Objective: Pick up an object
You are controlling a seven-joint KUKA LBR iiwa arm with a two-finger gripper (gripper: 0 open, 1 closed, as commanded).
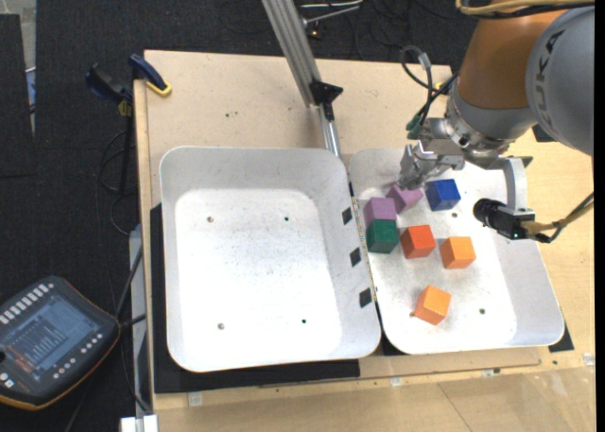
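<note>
Several small blocks lie in the right bin [529, 321]: two purple blocks [381, 207] [407, 198], a blue block [442, 195], a green block [382, 234], a red-orange block [417, 241] and two orange blocks [458, 251] [433, 304]. My gripper [416, 175] hangs over the bin's far left part, its tip right at the upper edge of the second purple block, with the blue block just to its right. The wrist hides how the gripper meets that block.
The left bin [189, 260] lies beside the right one, their rims meeting near the green block. A slanted metal pole [293, 33] ends at the bins' far edge. A teach pendant [47, 340] rests off the bench at lower left.
</note>
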